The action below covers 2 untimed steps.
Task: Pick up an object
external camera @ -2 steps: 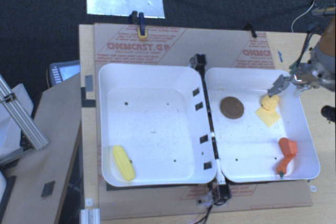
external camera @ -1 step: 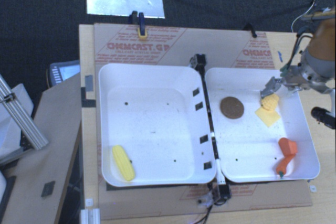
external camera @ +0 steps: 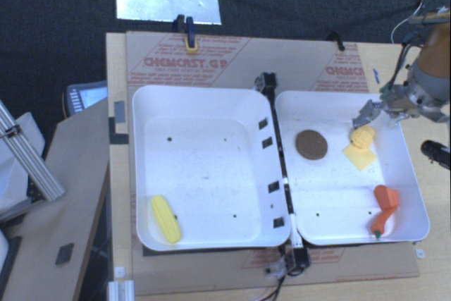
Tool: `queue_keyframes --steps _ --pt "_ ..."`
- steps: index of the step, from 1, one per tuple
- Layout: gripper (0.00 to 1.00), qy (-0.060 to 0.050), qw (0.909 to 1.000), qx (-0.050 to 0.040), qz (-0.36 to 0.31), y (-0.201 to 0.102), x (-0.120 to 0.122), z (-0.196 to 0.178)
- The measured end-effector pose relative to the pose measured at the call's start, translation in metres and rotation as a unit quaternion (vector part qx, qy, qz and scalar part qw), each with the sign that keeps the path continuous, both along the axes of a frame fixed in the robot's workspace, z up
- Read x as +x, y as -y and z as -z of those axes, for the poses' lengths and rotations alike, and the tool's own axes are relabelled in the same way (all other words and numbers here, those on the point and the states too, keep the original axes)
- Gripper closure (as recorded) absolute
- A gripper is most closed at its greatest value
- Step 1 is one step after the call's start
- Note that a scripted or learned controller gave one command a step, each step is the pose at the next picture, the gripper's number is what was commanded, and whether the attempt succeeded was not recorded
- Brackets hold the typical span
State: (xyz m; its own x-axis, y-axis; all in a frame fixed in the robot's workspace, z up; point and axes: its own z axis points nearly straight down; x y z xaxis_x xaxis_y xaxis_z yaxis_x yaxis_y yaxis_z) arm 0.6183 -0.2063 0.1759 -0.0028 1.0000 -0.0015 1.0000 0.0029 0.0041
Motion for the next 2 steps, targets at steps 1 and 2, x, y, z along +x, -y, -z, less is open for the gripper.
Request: queue_keyframes --steps 1,2 --pt "0.00 0.000 1.0000 0.0000 -0.001 -0.0002 0.0033 0.0037" --pt "0.00 0.000 1.0000 -0.0003 -0.002 -0.0002 0.0086 0.0129"
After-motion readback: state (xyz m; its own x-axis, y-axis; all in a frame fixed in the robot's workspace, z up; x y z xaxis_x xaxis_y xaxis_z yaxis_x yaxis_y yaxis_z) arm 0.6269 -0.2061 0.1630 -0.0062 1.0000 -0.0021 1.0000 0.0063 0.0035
